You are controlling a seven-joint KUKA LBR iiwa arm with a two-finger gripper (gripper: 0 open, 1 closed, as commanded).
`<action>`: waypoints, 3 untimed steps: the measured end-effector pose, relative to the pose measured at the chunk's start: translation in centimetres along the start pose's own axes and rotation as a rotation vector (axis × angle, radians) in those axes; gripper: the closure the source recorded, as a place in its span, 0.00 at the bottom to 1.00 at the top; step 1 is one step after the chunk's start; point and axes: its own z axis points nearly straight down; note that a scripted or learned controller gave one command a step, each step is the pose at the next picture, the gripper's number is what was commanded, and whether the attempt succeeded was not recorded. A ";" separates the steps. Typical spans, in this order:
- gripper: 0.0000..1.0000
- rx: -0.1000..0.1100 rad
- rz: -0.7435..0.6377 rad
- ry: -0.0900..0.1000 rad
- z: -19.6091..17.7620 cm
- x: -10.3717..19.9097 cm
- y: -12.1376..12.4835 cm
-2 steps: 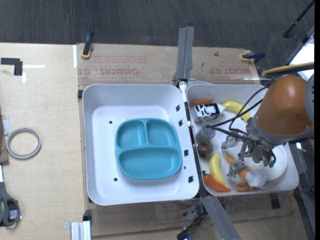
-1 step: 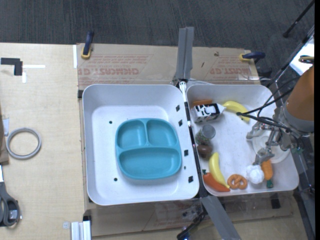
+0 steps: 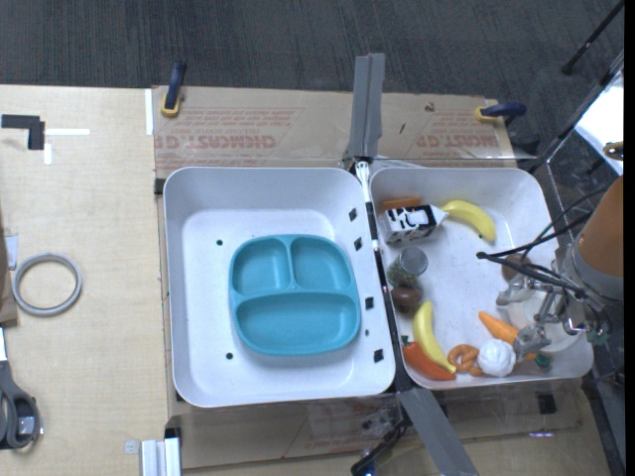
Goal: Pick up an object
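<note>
My gripper (image 3: 517,320) hangs low over the right side of the right bin (image 3: 526,188), reaching in from the right. It is open, one metal finger (image 3: 510,293) on the far side and the other finger (image 3: 529,343) on the near side. An orange carrot (image 3: 495,325) lies just left of the gap between them, and nothing is held. A white ball (image 3: 496,359) rests close to the near finger. Further left lie an orange pretzel-shaped piece (image 3: 462,356), a red pepper (image 3: 427,363) and a yellow banana (image 3: 428,333).
At the back of the right bin are a second banana (image 3: 470,218), a black-and-white carton (image 3: 410,222), a grey cup (image 3: 411,263) and a brown piece (image 3: 406,295). The left bin (image 3: 198,266) holds a blue divided plate (image 3: 295,294). A tape ring (image 3: 44,284) lies on the bench.
</note>
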 end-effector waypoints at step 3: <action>0.00 0.002 -0.014 -0.004 -0.1 -7.5 9.1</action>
